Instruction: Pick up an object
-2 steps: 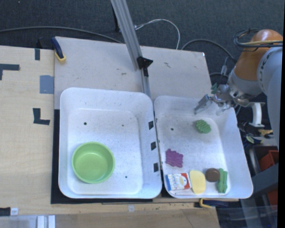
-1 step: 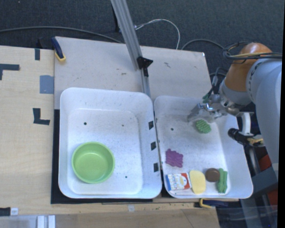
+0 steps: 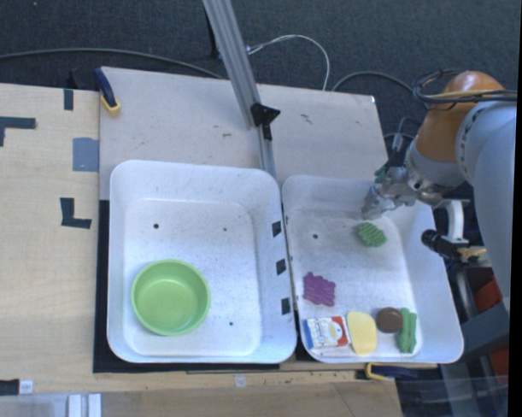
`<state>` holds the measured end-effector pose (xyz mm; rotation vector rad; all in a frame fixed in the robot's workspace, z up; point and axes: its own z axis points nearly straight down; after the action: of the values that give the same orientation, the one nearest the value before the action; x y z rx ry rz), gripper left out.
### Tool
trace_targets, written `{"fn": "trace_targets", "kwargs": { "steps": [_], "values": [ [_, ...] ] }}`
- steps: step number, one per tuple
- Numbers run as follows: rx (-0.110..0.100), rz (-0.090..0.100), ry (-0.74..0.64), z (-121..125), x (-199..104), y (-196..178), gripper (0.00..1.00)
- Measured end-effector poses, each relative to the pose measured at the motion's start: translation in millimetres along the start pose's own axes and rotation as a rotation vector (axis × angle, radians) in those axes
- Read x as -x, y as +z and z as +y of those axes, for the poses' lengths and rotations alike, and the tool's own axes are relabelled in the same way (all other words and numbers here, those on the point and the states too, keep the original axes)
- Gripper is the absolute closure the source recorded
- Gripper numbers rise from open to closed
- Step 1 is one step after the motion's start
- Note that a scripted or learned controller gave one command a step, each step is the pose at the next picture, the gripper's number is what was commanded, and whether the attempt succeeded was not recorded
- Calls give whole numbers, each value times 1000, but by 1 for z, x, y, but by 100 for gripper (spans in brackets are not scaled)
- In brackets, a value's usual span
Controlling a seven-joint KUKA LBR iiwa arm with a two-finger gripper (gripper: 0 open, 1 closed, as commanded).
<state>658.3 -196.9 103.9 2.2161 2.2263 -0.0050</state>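
The green ridged piece (image 3: pixel 370 234) lies on the floor of the right bin (image 3: pixel 347 198), just below my fingers and apart from them. It is small, flat and ribbed across its top, a leaf-green toy of soft-looking outline, lying free with bare bin floor on every side.

My gripper (image 3: pixel 379 204) hangs at the upper right of that bin, over the piece. Nothing sits between the fingers. Whether they are spread or pressed together I cannot tell; the tips blur into the wrist.

Step in hand, by my judgement: approach before the grasp. The piece is not yet lifted. The next move calls for a short descent toward the piece, fingers straddling its narrow width, then closure and a straight lift.

Farther below my fingers lies a purple ridged piece (image 3: pixel 319 289). Along the bin's near wall, well apart from my fingers, sit a small carton (image 3: pixel 326 332), a yellow piece (image 3: pixel 362 332), a brown round piece (image 3: pixel 389 319) and a green stalk-shaped piece (image 3: pixel 406 330). The left bin (image 3: pixel 194 180) holds a green bowl (image 3: pixel 170 297).
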Motion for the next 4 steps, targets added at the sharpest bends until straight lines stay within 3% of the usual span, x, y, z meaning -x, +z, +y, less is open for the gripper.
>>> {"fn": "trace_targets", "kwargs": {
  "steps": [3, 4],
  "values": [
    [5, 2, 3, -9, 2, -133, 100],
    [1, 3, -2, 0, -54, -123, 100]
  ]
}}
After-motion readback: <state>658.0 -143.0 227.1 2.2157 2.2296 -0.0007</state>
